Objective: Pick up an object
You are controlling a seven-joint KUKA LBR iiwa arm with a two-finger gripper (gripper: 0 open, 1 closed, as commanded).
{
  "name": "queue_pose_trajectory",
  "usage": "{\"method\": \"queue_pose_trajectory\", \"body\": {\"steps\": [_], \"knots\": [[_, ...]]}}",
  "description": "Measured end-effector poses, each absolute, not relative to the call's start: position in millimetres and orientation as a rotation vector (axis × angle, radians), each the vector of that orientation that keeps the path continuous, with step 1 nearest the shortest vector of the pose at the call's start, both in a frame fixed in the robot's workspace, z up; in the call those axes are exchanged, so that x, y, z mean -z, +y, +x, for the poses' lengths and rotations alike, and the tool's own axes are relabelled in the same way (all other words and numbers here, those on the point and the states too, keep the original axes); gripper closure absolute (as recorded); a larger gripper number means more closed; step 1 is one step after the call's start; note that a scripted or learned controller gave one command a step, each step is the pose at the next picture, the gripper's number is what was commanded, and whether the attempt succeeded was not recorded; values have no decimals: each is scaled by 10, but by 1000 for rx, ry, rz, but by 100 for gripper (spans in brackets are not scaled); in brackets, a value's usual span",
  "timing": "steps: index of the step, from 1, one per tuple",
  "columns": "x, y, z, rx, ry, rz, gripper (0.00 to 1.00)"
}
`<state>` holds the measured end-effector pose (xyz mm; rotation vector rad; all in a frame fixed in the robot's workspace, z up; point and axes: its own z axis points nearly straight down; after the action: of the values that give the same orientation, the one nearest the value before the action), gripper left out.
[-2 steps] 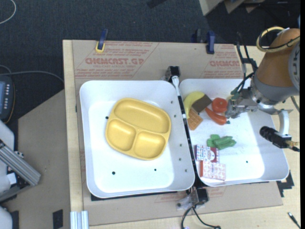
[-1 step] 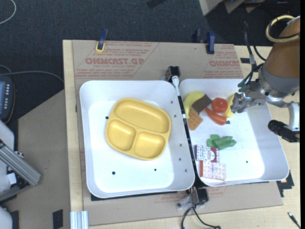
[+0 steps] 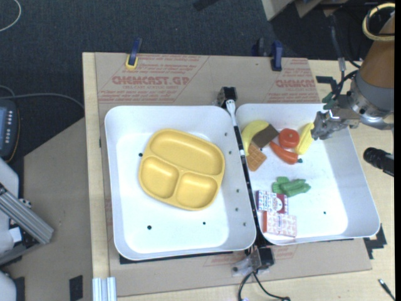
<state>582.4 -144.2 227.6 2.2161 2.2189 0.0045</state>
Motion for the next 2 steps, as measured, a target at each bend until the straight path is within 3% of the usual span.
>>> {"method": "queue_pose_trajectory", "body": {"steps": [1, 2], "knots": [[-2212, -929, 5652, 2, 2227, 2220, 100], [-2161, -464, 5660, 1, 2227, 2219, 100]]}}
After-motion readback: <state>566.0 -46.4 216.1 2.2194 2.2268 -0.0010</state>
